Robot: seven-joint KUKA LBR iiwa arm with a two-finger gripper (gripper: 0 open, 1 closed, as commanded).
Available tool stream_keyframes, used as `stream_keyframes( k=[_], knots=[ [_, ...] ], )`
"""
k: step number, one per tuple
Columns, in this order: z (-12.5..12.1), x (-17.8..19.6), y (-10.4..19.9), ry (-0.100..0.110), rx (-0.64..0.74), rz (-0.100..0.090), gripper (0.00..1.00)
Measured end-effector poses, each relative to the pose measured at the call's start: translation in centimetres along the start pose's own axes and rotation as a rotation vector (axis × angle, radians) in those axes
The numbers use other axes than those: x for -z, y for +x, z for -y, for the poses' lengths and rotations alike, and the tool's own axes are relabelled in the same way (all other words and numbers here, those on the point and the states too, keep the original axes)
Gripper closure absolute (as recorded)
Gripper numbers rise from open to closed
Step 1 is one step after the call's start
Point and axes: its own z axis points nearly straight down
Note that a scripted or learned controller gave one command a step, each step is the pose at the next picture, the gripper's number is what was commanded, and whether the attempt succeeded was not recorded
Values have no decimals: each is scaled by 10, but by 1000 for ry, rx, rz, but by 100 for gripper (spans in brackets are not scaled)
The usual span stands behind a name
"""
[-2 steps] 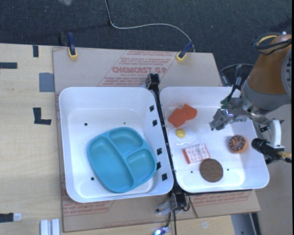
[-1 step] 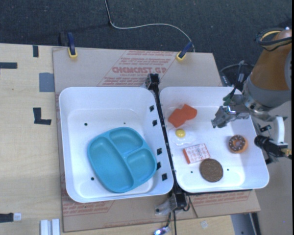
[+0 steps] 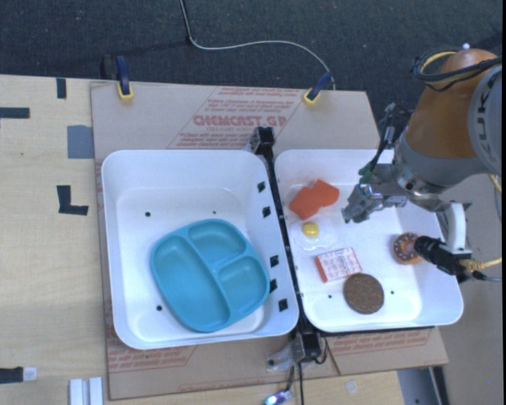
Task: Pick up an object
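- My gripper (image 3: 357, 208) hung over the right bin (image 3: 443, 310), above its upper middle floor, with my grey arm and its orange band (image 3: 445, 99) coming in from the right.
- How wide it stood I could not tell; the tip was too dark and small to read, and I saw nothing held there.
- Just to its left lay the orange wedge (image 3: 313, 198), near the divider between the bins, apart from my tip.
- Below that wedge sat a small yellow piece (image 3: 310, 229) on a clear wrapper.
- Further down, a red-and-white packet (image 3: 338, 265) lay flat, and next to it, toward the front, a brown round disc (image 3: 364, 294).
- Over on the right side of the bin, a brown-and-orange ring-like thing (image 3: 405, 248) rested beside a black part of my own rig, which crowded that corner.
- The left bin (image 3: 118, 226) carried a blue divided plate (image 3: 209, 273), three compartments, lying toward the front and well apart from me.
- Both bins sat on a cardboard sheet (image 3: 228, 116), pinned at the back by two clamps, with a cable looping behind.
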Motion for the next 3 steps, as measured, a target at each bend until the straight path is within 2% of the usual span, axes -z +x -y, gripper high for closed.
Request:
stream_keyframes(
  k=[2,3],
  knots=[
    [23,-21,110,3,0,0,100],
    [27,-8,163,0,2,0,100]
  ],
)
